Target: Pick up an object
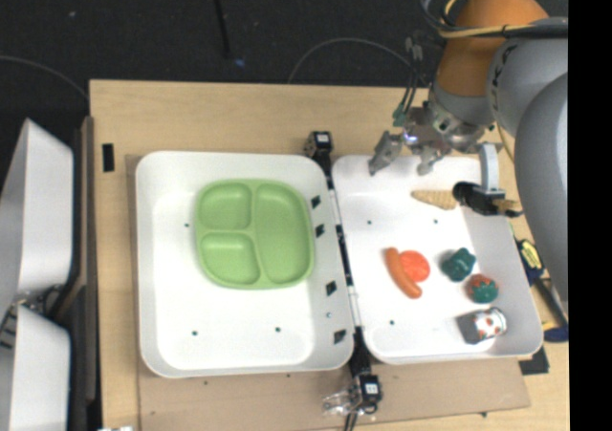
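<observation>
Camera view, from above: I am standing by the worktop (pixel 115 114) and looking down at two white bins.

Closest to me, in the near corner of the right bin (pixel 378 329), a small grey and white toy (pixel 481 325) is lying. Just behind it a red and green toy (pixel 483 289) is sitting, and a teal toy (pixel 459 264) is sitting right next to that. An orange toy (pixel 406 271) is lying a bit to their left. Farther back, a tan cone (pixel 435 197) is lying on its side. In the left bin (pixel 163 324), a green plate (pixel 255 233) with three parts is resting flat.

At the far end of the right bin, the gripper (pixel 403 159) is hanging with its two fingers spread apart. It is holding nothing. It is closest to the tan cone, but it is not over it.

I am thinking about what could go wrong. If the gripper is going straight down from here, it could be closing on nothing, or bumping the far wall of the bin. The cone is lying low and may be slipping away. The red and teal toys are sitting so close that the fingers could be knocking one while reaching for the other.
</observation>
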`<state>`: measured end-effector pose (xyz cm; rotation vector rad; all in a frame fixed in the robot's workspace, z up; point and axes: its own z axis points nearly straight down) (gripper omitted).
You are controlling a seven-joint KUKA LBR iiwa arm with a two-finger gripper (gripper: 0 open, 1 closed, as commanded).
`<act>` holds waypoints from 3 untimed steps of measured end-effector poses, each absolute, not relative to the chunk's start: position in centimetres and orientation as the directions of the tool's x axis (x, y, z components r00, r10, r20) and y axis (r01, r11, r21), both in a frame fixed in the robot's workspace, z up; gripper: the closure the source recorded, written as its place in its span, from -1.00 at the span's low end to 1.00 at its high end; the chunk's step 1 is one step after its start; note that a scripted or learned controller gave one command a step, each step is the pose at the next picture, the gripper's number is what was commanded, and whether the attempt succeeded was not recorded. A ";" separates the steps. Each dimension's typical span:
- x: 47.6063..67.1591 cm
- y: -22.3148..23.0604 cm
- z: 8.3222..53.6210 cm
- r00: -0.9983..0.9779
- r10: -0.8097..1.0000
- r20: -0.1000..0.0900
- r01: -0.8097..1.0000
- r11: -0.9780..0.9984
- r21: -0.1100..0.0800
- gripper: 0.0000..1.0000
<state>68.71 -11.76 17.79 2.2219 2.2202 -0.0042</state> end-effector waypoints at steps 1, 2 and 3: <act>68.4 -11.2 13.2 -0.001 1.000 -0.002 1.000 0.001 -0.001 -1.00; 68.4 -11.3 10.0 -0.001 1.000 -0.002 1.000 0.001 -0.002 -1.00; 68.6 -11.4 11.4 -0.003 1.000 -0.004 1.000 0.003 0.006 1.00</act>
